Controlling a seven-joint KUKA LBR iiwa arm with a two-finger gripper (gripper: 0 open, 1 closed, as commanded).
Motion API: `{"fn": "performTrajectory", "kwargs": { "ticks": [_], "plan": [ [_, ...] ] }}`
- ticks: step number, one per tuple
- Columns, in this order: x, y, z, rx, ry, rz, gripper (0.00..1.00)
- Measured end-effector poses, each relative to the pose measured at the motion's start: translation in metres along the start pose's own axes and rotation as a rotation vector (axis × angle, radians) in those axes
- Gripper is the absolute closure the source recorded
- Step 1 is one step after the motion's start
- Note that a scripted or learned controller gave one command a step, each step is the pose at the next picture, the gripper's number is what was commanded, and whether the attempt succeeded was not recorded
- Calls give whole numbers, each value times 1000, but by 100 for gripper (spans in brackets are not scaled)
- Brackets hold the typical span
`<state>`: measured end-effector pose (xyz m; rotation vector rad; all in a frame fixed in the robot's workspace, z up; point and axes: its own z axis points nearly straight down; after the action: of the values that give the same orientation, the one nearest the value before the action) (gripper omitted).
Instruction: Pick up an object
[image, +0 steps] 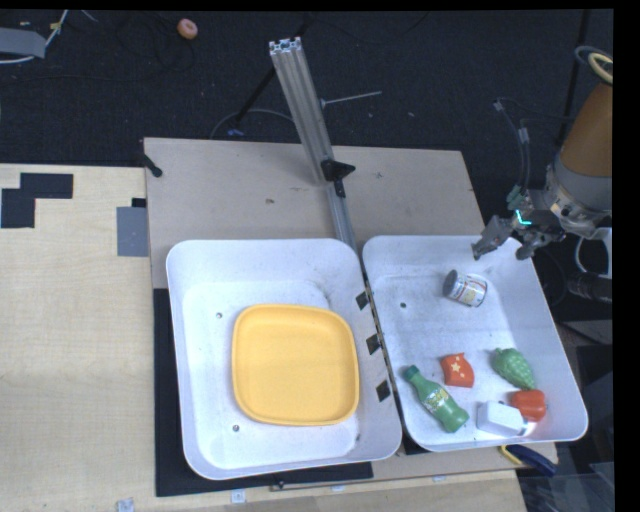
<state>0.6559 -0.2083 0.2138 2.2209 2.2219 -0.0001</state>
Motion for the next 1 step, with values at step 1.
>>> {"fn": "performTrajectory", "kwargs": {
  "ticks": [1],
  "plan": [
    [0,0,0,0,0,0,0]
  ]
}}
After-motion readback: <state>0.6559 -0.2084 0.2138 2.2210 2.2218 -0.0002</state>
